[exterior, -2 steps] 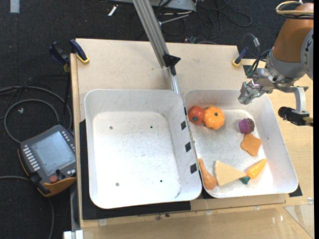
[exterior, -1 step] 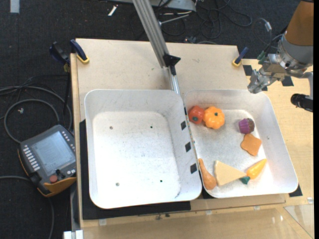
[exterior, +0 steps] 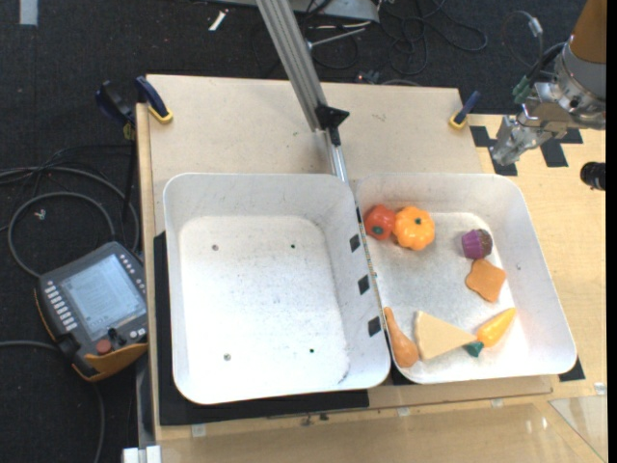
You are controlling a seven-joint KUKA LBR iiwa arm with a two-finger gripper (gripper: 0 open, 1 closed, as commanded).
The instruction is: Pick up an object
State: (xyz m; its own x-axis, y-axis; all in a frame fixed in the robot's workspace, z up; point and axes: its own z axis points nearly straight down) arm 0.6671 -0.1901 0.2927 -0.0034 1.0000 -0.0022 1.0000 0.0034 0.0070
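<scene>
The right bin (exterior: 540, 258) holds several toy foods: a red tomato (exterior: 380, 221), an orange pumpkin (exterior: 415, 228), a purple piece (exterior: 475, 243), an orange slab (exterior: 486, 280), a yellow carrot-like piece (exterior: 496, 327), a pale cheese wedge (exterior: 441, 336) and an orange carrot (exterior: 400, 339). My gripper (exterior: 508, 147) hangs at the upper right, beyond the right bin's far corner, above the bench and well clear of all the objects. Nothing shows between its fingers.
The left bin (exterior: 255, 287) lies beside the right one. A grey slanted pole (exterior: 294, 51) crosses the back of the bench. Yellow clamps (exterior: 157, 104) (exterior: 461, 116) sit on the bench's far corners. A teach pendant (exterior: 94, 302) lies on the floor at left.
</scene>
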